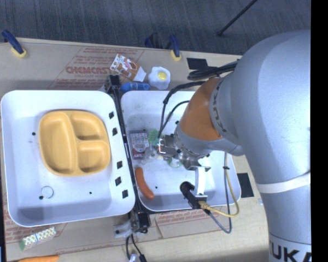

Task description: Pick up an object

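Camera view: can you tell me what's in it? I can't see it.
A big grey robot arm with an orange band reaches into the right white bin, above a small printed packet and an orange sausage-shaped toy. The left white bin holds a yellow divided plastic tray.

A small flat packet with a red-and-white printed label (139, 141) lies in the right-hand shallow white bin (147, 105), close to its left wall and roughly midway along it. Touching its right edge is a crumpled bit of clear wrapping with a green patch (152, 137). Nearer the bin's front left corner, a slim orange sausage-shaped object (144, 183) lies flat and apart from the packet, angled so its far end points toward the left wall.
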Motion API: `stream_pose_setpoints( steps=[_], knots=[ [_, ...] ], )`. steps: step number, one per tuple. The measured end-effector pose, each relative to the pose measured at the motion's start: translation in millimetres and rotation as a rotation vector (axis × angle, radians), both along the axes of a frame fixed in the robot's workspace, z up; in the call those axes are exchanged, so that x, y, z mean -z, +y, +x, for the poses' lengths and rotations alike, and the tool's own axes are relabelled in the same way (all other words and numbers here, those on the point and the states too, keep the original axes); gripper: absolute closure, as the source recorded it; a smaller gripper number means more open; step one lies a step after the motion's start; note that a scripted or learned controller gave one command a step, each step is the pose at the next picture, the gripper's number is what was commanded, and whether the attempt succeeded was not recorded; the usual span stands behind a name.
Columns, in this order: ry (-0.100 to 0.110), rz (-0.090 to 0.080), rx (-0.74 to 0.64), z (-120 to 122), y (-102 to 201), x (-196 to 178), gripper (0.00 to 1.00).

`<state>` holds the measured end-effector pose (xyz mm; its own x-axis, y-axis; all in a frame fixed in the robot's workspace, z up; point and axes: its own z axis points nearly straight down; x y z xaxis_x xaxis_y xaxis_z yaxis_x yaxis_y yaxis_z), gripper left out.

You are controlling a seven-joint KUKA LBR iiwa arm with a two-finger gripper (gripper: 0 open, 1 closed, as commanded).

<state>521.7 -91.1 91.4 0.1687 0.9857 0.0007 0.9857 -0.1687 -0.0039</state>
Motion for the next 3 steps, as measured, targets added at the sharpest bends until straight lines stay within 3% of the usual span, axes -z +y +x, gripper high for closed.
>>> stream_pose_setpoints(
  steps=[1, 2, 3],
  knots=[
    [-0.002, 0.0, -0.265, 75, 0, 0, 0.0],
    [0.0, 0.001, -0.271, 75, 1, -10, 1.0],
    [0.0, 0.001, -0.271, 75, 1, -10, 0.0]
  ],
)
